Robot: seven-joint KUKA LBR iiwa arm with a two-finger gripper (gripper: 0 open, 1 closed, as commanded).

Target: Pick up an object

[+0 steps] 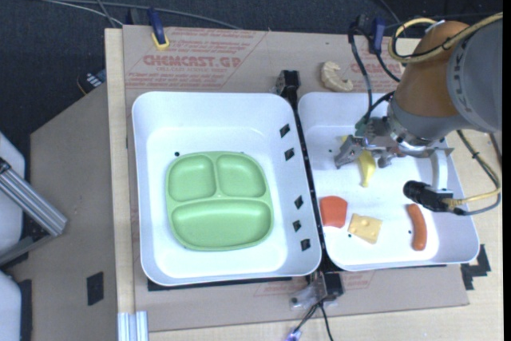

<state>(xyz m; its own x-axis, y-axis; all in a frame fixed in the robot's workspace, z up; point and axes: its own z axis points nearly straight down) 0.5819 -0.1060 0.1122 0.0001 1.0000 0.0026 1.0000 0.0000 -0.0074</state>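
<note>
Cardboard under the bins (200, 60) reads "CHEMCAST" in red. You see a green divided tray (218, 200) in the left bin (148, 172). In the right bin (459, 239): gripper (366, 152) over a yellow banana (366, 168); finger state, cannot tell. Orange wedge (334, 210), holed cheese (365, 228), sausage (417, 227) near the front.

Right bin (471, 247): your crowded side. Yellow banana piece (366, 168) lies under the hand (366, 149); red slice (334, 210), cheese wedge (366, 228) and sausage (417, 226) line the near wall, small gaps between them. Open floor for you: far-left corner. Left bin (152, 172): green divided plate (219, 200) takes the middle; bare strips remain along the walls.
</note>
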